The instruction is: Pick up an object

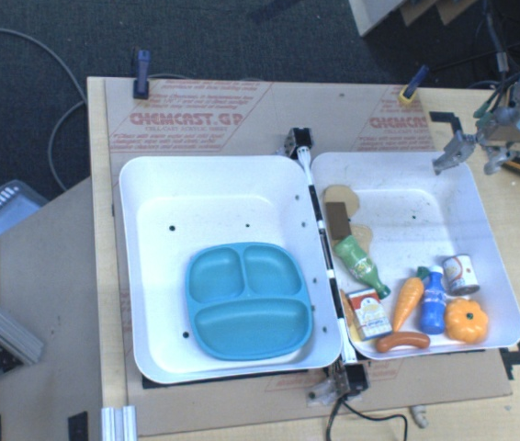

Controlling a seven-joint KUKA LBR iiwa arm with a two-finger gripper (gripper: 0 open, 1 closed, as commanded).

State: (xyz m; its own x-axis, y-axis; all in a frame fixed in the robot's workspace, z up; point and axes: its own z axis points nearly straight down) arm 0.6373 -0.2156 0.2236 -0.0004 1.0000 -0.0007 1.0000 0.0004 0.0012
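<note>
- camera view: gripper (474, 148) hovers at the right bin (480, 196) top edge, fingers spread wide, holding nothing.
- carrot (408, 302) lies low in that bin among a blue bottle (433, 307) and pumpkin (467, 321); likely light, stiff, smooth; grip mid-body.
- neighbours crowd it; bin's upper half leaves open room.

Two white bins (150, 274), light-blue divided plate (249, 299), green bottle (360, 265), orange carrot (408, 301), orange pumpkin (467, 321), blue bottle (433, 306), reddish-brown sausage (403, 342), red-and-white carton (368, 313), tan worktop (104, 246) with red lettering
</note>
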